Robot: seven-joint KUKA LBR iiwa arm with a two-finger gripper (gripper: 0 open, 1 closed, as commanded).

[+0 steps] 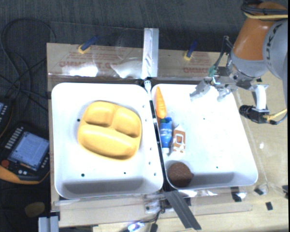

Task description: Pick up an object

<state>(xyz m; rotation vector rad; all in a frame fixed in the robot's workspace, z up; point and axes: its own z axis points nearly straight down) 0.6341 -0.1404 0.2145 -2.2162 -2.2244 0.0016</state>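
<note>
Nearest the camera sat a brown ball in the right bin, w/ a carrot, blue bottle and small box lined along the bin's left wall, probably pushed there. Left bin held a yellow bread. Gripper hung over the right bin's far edge, fingers apart, holding nothing, well apart from the objects. Box print was too small to read.

You can read little here. The arm bears dark letters on its grey casing, seemingly "KU", cut by the edge. The red print on the cardboard sheet behind the bins is too blurred to read.
</note>
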